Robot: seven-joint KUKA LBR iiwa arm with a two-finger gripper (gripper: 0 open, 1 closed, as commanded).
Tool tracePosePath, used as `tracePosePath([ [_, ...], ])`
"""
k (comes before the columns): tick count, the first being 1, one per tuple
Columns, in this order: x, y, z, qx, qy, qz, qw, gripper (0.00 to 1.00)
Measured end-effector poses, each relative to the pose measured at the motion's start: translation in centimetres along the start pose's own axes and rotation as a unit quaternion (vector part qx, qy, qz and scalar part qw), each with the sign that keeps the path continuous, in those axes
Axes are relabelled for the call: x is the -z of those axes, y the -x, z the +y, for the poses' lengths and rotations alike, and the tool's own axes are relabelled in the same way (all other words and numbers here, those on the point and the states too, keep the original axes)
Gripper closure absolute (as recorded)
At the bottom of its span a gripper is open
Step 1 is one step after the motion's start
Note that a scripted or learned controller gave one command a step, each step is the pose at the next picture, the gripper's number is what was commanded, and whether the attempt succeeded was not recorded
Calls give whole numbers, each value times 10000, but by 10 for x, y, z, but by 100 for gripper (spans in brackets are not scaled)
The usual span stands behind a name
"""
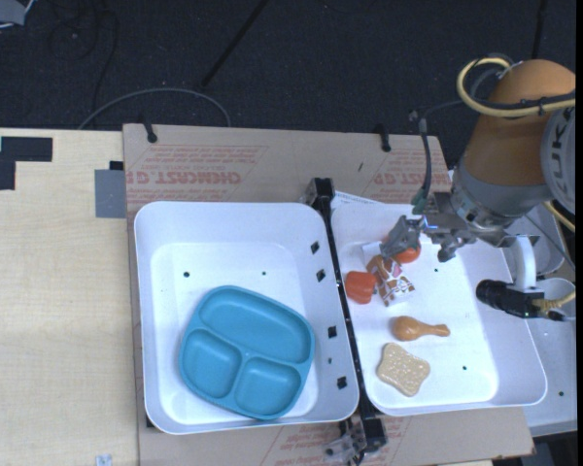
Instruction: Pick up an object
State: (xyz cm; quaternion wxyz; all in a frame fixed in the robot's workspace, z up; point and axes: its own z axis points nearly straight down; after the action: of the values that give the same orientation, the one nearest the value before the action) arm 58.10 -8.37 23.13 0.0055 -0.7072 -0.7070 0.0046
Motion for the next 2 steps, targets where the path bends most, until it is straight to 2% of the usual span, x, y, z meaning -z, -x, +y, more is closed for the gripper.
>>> tracePosePath([
  [1,7,0,2,7,65,-7,10000,0],
  [2,-37,-1,0,3,35,-2,10000,0],
])
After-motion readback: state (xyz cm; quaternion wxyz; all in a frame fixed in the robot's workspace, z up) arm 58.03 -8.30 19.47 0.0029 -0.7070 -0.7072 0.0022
